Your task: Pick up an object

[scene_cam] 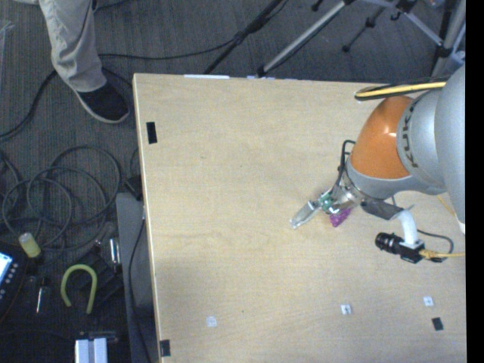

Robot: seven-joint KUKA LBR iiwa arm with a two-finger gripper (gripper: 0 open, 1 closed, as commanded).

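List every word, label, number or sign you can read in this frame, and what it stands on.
"KU": partial dark lettering on the grey arm housing beside the orange band; the rest is cut off.
Small black and white markers on the tan wooden bench top: no legible text.
End effector: no readable marking.

The arm point(423, 142) is cut off at the right edge; the tool's point(314, 212) grip is too blurred to tell.

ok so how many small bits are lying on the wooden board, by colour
black marks: 3
pale marks: 3
purple object: 1
total: 7
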